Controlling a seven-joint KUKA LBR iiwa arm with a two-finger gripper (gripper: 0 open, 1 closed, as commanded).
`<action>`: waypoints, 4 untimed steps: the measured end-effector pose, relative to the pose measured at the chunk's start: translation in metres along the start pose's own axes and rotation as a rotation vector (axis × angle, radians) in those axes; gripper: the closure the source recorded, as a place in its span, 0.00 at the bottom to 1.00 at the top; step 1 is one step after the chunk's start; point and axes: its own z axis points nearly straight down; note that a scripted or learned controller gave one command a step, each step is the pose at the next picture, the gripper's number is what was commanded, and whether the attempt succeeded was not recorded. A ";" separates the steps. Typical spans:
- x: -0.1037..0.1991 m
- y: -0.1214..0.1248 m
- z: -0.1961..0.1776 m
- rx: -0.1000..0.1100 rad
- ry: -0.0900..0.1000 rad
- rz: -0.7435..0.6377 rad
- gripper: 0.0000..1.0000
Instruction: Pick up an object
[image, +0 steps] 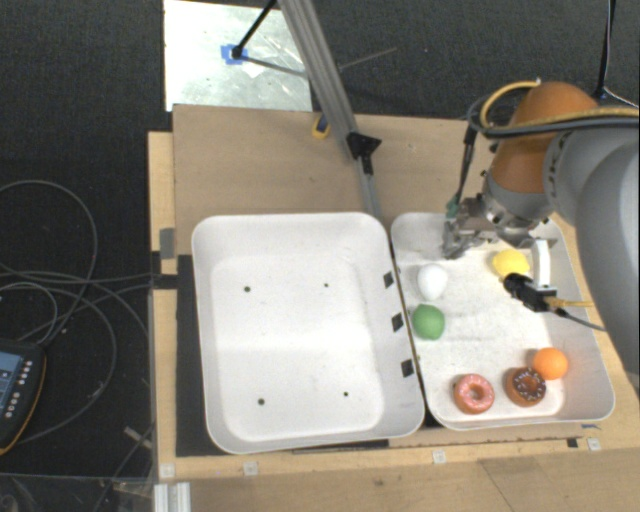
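Gripper (458, 240) low at right bin's (600, 385) back-left corner, fingers look together with nothing between; nearest pick is white ball (432, 281) just in front, so open wide, centre over it, descend straight, avoid green ball (428, 322) beside it.

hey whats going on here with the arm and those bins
A grey robot arm reaches in from the right over the right bin, its hand low near the bin's far end. Nothing is visibly between its fingers. The bin holds a white ball, a green ball, a yellow ball, an orange ball and two doughnuts, all lying loose. The white ball is nearest the hand. No pick has happened yet.
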 end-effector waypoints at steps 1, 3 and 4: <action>0.000 0.002 -0.066 -0.004 -0.001 0.002 1.00; 0.004 0.006 -0.167 -0.003 -0.001 0.002 1.00; 0.043 -0.018 -0.161 0.005 0.002 0.000 1.00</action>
